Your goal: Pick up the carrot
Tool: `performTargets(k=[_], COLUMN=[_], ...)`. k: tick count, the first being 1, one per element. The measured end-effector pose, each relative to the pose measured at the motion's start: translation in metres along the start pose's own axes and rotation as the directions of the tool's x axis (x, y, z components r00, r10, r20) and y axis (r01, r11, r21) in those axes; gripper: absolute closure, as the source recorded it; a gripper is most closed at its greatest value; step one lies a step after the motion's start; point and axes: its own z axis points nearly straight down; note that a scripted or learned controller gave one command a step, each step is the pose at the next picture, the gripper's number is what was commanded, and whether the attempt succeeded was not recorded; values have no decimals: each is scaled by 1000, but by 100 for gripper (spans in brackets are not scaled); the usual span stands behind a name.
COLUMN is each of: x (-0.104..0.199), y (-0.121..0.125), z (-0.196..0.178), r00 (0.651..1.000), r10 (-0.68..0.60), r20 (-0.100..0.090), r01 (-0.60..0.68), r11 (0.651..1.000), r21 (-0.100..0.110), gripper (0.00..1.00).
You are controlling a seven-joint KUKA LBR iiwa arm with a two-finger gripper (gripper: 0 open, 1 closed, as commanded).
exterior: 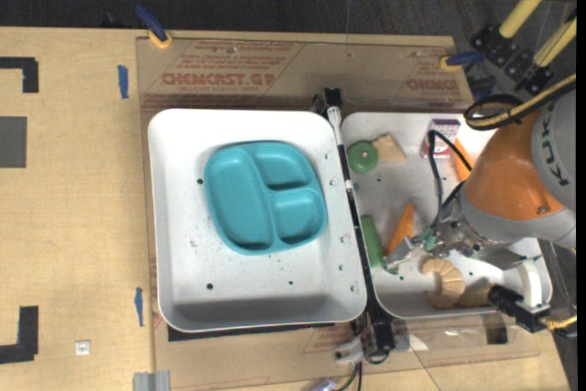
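The carrot (401, 227) is a small orange piece lying at a slant in the right bin (403, 307), near its left wall. My gripper (423, 243) hangs low over that bin, just right of the carrot's lower end and close to it. Nothing is visibly held in it. The arm's orange band (513, 179) covers the bin's right part.
The left bin (183, 197) holds a teal divided plate (265, 195). In the right bin lie a green stick (371, 238) beside the carrot, a green round piece (363, 157), a tan wedge (388, 148) and tan bread-like pieces (446, 279) under the gripper.
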Motion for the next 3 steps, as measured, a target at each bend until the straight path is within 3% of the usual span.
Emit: performTargets(k=[1, 2, 3], x=[-15, -18, 40], y=[46, 46, 91], z=[3, -8, -94], r00=[831, 831, 868], r10=[557, 556, 496], r20=[3, 10, 3], r01=[-557, -556, -496], r11=[831, 831, 868], r21=[-4, -8, 0], gripper=[0, 100, 100])
